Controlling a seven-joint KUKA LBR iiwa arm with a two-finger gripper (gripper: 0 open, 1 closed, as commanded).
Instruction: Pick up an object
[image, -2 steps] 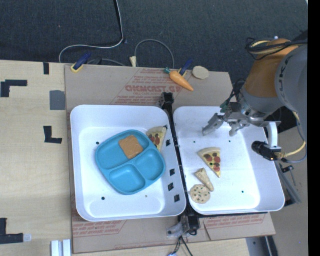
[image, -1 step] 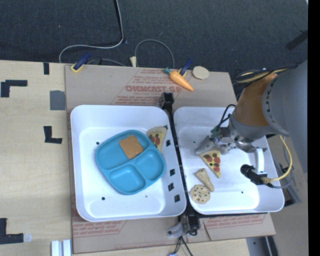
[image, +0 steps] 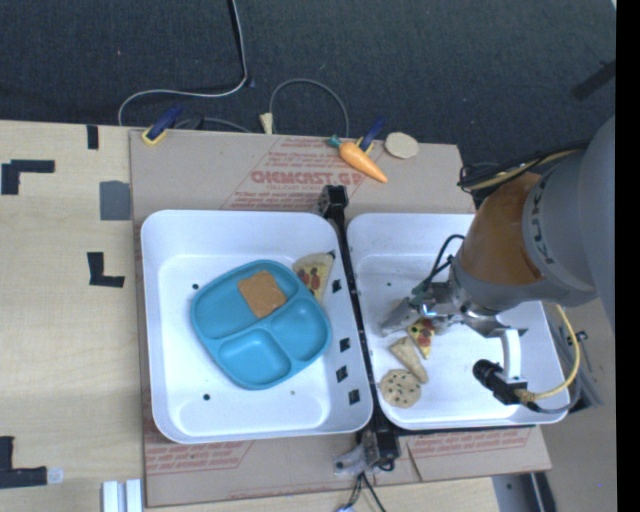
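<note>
The tool (image: 418, 312) sits low in the right bin (image: 400, 250), near the middle of it. Honestly can't tell if it's spread or pressed together, since the wrist blocks most of it from this angle.

Closest thing to grab looks like the tan wedge (image: 407, 358). It lies just beside the tool, toward the near wall of the bin, with its long axis running diagonally. A small red-and-yellow bit (image: 425, 336) sits right at the wedge's upper end, practically under the tool. I can't make out if it's part of the wedge or a separate piece.

A cookie (image: 400, 388) sits just past the wedge, close to the bin's front wall, so my guess is a sloppy descent could nudge both.

Everything else is well out of the way. There's a blue plate (image: 262, 330) with a brown square (image: 262, 294) on it in the left bin (image: 170, 300), and a carrot (image: 361, 161) up on the worktop behind the bins.
</note>
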